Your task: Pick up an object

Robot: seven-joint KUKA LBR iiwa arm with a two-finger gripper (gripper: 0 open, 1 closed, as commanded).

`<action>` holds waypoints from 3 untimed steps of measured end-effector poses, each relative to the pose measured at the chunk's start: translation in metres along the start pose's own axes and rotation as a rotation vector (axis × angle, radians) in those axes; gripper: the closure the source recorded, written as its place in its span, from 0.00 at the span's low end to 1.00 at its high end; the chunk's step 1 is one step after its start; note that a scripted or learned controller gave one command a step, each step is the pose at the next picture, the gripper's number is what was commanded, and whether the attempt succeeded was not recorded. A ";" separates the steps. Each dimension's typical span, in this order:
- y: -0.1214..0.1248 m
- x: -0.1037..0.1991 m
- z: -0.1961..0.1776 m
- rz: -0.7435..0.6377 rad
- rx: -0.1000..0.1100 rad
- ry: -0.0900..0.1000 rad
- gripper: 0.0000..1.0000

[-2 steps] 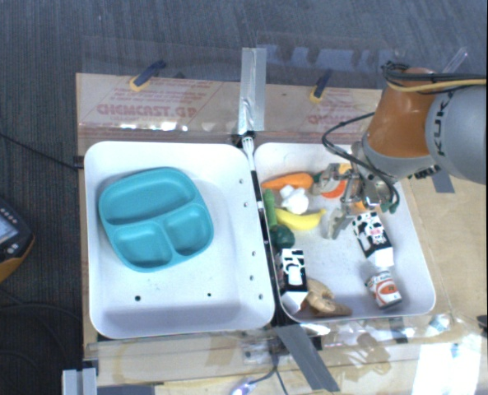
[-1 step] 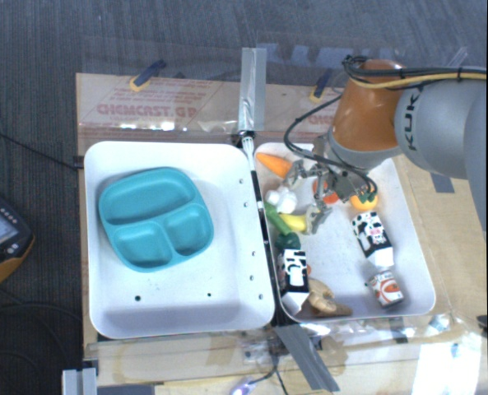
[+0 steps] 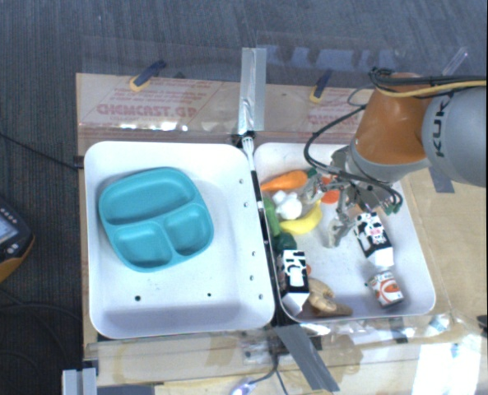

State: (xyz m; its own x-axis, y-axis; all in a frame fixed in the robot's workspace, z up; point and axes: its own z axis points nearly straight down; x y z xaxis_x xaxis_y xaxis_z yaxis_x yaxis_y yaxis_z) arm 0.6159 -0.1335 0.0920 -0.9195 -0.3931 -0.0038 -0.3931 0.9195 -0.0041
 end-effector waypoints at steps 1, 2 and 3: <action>0.026 0.007 0.000 0.033 0.014 -0.011 0.00; 0.035 -0.009 0.001 0.017 0.008 -0.009 0.00; 0.043 0.019 0.001 0.042 0.004 -0.011 0.00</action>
